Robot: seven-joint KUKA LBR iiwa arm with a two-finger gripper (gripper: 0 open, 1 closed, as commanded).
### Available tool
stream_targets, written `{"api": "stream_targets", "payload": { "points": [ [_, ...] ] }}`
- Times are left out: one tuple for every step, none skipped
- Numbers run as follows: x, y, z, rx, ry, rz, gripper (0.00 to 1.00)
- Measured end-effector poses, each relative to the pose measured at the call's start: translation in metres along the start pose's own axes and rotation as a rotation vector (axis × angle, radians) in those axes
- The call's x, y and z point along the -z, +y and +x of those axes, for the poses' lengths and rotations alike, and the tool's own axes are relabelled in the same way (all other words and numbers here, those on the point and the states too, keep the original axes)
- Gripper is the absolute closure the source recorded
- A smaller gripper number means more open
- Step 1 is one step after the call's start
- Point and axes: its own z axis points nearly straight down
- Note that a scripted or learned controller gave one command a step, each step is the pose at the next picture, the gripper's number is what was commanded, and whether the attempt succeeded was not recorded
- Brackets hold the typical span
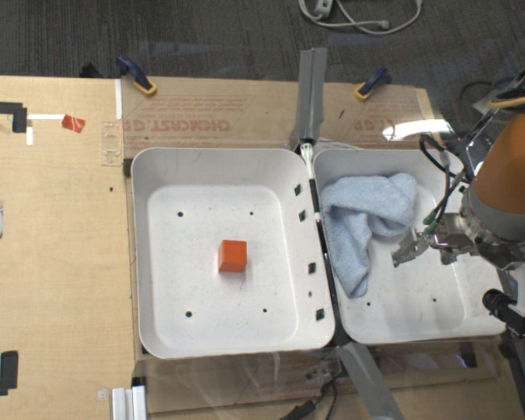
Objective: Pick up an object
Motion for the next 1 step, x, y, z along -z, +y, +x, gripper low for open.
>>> {"api": "stream_targets", "payload": {
  "points": [
    [-0.0945,0.0457,-0.0758,0.127,0.0,-0.003,0.0]
  ]
}}
